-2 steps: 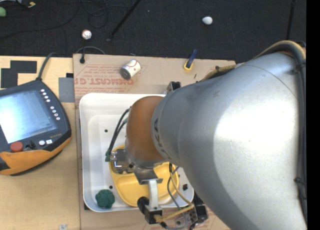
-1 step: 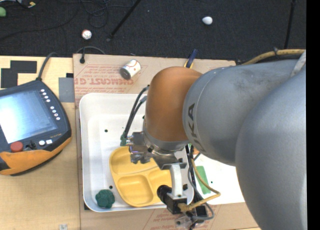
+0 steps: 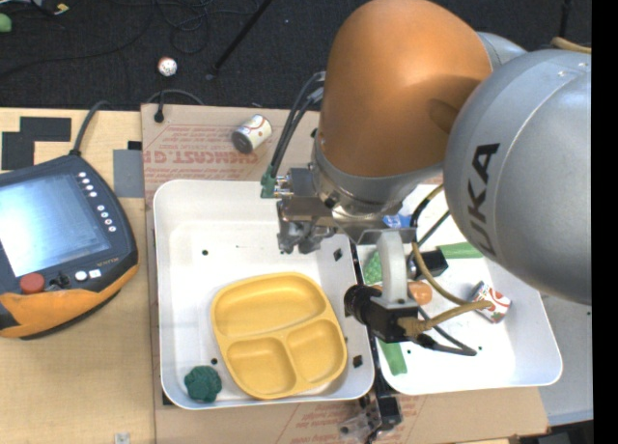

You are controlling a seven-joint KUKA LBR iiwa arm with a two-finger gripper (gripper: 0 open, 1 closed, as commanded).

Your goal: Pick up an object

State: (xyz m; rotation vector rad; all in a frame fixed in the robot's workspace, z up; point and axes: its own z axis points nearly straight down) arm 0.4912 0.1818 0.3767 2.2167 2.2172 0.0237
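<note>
Now the gripper (image 3: 301, 236) is hovering over the white bin (image 3: 183, 239), the yellow divided plate (image 3: 270, 309) lying apart at its six o'clock, its opening being impossible to tell.

Yellow 3-compartment plate (image 3: 280, 336) flat in left bin (image 3: 188, 268); dark green lump (image 3: 203, 383) just beside plate's near-left edge.

The table (image 3: 77, 384) under me was pale wood. A sheet of brown cardboard (image 3: 203, 148) with red print lay flat on it. Two white bins sat side by side on that sheet, the left bin (image 3: 166, 268) and the right bin (image 3: 546, 360). A small white can (image 3: 253, 131) lay on its side on the cardboard just beyond the left bin. Left of the sheet, a screen pendant (image 3: 58, 239) with an orange rim rested on the bare table.
</note>
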